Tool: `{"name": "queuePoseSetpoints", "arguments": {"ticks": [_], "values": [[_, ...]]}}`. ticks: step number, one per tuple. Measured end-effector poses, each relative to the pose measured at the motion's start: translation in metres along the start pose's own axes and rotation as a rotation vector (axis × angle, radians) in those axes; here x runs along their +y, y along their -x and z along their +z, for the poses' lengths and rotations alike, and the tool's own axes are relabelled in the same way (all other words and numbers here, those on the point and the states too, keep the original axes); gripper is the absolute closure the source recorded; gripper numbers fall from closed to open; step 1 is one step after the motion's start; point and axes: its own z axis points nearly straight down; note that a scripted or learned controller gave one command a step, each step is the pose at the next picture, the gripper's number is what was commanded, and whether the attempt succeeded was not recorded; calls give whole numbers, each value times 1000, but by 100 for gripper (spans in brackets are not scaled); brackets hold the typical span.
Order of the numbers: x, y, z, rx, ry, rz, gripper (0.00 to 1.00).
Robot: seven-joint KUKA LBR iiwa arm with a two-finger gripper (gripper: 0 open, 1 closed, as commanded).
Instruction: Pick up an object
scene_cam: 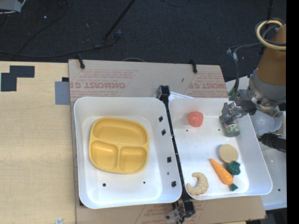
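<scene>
Nearest the lens, a pale curled shrimp-shaped toy (pixel 198 183) lies at the front rim of the right white bin (pixel 261 171), beside an orange plastic carrot with green leaves (pixel 223 171) and a tan round disc (pixel 228 152). A red tomato-like ball (pixel 195 119) sits further back. Mirrored red lettering on the cardboard sheet (pixel 112 80) is not clearly readable. Reaching from the right, the grey arm's gripper (pixel 230 124) hangs low over that bin's far right; whether it grips anything, I cannot tell. The left white bin (pixel 84 125) holds a yellow three-compartment plastic plate (pixel 119 144).
</scene>
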Motion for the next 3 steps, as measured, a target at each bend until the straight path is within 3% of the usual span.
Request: {"name": "queuePoseSetpoints", "arguments": {"ticks": [2,3], "values": [[-14,-101,34,0,-2,-1,100],[-24,-159,31,0,-1,-2,100]]}}
